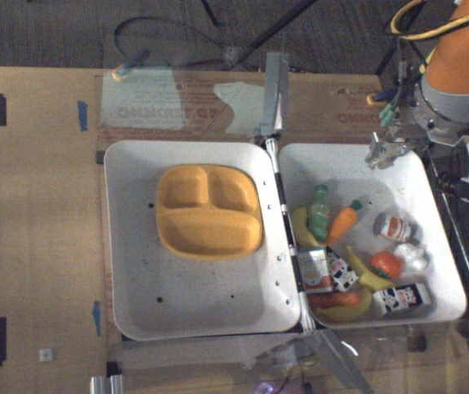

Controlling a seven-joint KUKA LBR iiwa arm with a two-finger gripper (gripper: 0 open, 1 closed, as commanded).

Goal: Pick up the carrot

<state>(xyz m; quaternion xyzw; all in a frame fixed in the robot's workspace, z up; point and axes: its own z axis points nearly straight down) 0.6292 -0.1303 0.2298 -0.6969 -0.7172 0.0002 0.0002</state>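
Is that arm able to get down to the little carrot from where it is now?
Probably yes. The carrot lies uncovered in the right bin, with nothing on top of it. The green bottle sits close beside it, which might crowd the gripper.

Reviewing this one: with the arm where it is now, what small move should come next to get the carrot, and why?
Probably bring the gripper down-left across the right bin to hover over the carrot. It sits at the bin's far right corner, apart from the carrot, which lies tilted beside the green bottle.
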